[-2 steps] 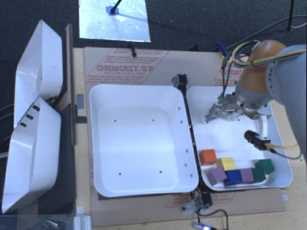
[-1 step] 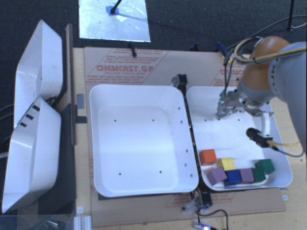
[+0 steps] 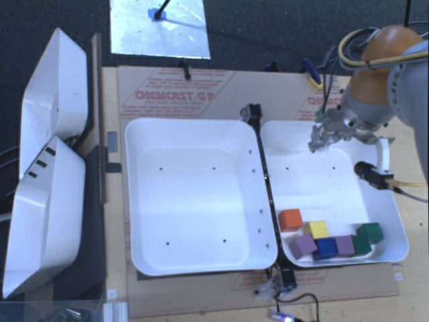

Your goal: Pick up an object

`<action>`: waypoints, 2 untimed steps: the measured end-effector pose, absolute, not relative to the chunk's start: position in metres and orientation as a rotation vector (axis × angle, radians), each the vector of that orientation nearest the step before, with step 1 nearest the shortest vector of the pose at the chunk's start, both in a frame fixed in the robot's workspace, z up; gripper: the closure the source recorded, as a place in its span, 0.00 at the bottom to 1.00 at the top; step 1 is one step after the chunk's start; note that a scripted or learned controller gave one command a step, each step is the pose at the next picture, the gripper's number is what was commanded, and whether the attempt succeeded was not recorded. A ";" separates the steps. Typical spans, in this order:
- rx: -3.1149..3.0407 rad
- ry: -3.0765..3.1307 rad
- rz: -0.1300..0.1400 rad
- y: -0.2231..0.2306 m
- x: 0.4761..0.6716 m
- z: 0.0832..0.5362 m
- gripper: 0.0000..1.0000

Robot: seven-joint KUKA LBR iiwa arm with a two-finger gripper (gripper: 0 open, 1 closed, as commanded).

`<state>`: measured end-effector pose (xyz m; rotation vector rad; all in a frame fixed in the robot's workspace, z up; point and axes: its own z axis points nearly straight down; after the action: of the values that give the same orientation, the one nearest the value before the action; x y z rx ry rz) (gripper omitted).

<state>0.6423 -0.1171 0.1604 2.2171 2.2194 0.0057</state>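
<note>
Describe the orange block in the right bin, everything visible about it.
The orange block is a small cube, matte and solid-coloured, perhaps wood or foam. It sits flat on the floor of the right bin, near the bin's left wall and toward the near end, at the left end of a cluster of blocks. The yellow block lies just beside it; contact is unclear. The gripper is well away from it.

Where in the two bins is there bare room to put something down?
The left bin has a bare floor from wall to wall. The right bin is bare in its upper and middle part, below the gripper. Its lower edge is crowded with blocks.
</note>
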 end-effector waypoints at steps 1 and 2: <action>2.218 2.220 0.004 -0.117 0.643 0.207 1.00; 2.218 2.226 0.001 -0.065 0.633 0.202 1.00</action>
<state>0.6329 -0.0652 0.2019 2.2176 2.2259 0.0014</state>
